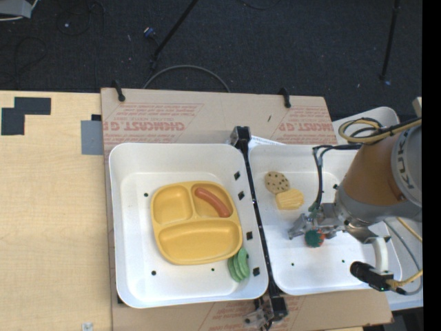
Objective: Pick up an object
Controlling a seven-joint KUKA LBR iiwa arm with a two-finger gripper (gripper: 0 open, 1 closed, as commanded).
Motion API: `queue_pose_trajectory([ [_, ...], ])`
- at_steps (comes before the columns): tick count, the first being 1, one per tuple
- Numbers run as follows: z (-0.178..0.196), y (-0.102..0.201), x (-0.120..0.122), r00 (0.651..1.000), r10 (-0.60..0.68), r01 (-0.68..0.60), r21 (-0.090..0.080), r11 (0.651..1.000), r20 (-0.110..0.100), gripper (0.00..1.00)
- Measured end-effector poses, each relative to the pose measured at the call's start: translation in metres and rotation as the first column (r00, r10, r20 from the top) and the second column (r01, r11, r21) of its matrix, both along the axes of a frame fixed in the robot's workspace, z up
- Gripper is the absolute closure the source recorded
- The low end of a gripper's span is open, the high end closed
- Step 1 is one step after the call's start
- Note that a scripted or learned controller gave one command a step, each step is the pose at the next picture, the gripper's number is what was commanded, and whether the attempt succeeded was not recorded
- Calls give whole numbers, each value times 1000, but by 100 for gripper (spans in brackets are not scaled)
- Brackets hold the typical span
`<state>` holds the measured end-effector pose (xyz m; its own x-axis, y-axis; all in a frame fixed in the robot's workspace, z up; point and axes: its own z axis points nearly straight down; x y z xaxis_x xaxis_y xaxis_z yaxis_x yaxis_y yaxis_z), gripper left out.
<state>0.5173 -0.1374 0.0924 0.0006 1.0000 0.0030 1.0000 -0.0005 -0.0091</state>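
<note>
On the pale wooden counter [48,240], the tool [311,230], grip state unclear, hovers at a small green-and-red toy [314,238], apparently mid-grasp; lifting needs confirmed closure.

Grey arm w/ orange band is reaching in from the right, end effector [311,230] sitting low in the right shallow white bin [331,281], over a small red-and-green round obj [314,238]. Speckled cookie [276,181] & yellow block [289,199] are lying nearby. Yellow divided plastic tray [196,243] w/ red sausage [213,201] is resting in the left white bin [134,254], green ridged piece [240,265] touching its corner.
</note>
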Motion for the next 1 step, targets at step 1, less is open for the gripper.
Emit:
queue_pose_trajectory([
  [1, 13, -1, 1, 1000, -5, 5, -1, 1000, 3, 100],
])
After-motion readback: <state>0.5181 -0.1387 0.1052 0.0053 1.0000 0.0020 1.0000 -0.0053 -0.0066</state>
